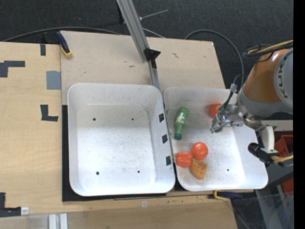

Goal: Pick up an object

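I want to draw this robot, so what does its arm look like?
The arm is chunky and rounded, grey with a broad orange band above the wrist. Its small gripper is shiny grey metal, with thin dark cables running up from it. A black and white fitting sticks out below the wrist.

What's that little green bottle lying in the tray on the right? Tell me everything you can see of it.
The green bottle looks like a small plastic toy, glossy green with a paler band around its middle. It lies on its side on the floor of the right bin, near the bin's left wall, tilted slightly, its narrower end toward the bench's front. Nothing touches it: the end effector and the orange toys sit apart from it.
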Robot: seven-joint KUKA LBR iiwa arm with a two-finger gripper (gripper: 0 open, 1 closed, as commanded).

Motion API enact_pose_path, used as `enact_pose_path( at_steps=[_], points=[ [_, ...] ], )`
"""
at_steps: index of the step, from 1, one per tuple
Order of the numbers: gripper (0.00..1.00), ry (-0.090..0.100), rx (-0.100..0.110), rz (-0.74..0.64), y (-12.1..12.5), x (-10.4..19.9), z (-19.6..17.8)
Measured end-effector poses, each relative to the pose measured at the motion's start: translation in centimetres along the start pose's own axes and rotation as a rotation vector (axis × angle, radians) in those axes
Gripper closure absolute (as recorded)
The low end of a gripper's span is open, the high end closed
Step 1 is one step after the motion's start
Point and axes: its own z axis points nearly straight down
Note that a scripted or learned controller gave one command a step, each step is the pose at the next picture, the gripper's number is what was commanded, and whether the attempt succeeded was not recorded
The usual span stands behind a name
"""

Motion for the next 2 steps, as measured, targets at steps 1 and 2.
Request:
enact_pose_path(
  at_steps=[1, 2],
  points=[
    [1.00, 0.000, 0.001, 0.000, -0.2, -0.7, -4.6],
    [1.00, 0.000, 0.000, -0.001, -0.1, -0.7, -9.9]
  ],
)
